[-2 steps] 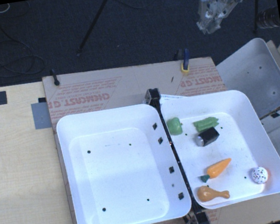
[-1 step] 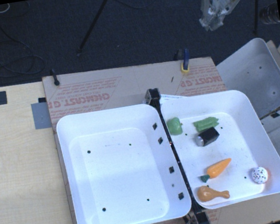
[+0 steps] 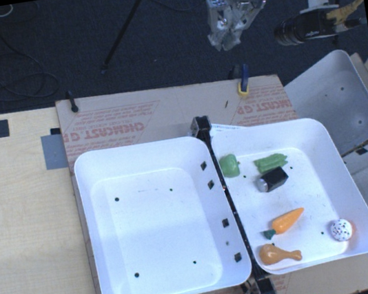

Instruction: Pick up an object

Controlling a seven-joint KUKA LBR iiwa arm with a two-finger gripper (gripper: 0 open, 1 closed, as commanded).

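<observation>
Approach step: the claw (image 3: 226, 31), its grip state indiscernible, hangs well beyond the right white plastic bin (image 3: 345, 171); inside it lies the orange plastic carrot (image 3: 287, 220). Next: descend over it.

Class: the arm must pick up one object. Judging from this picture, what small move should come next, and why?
Probably lower the gripper toward the right bin, over the carrot: the gripper hangs high beyond the bins, and the carrot lies apart from its neighbours.
</observation>
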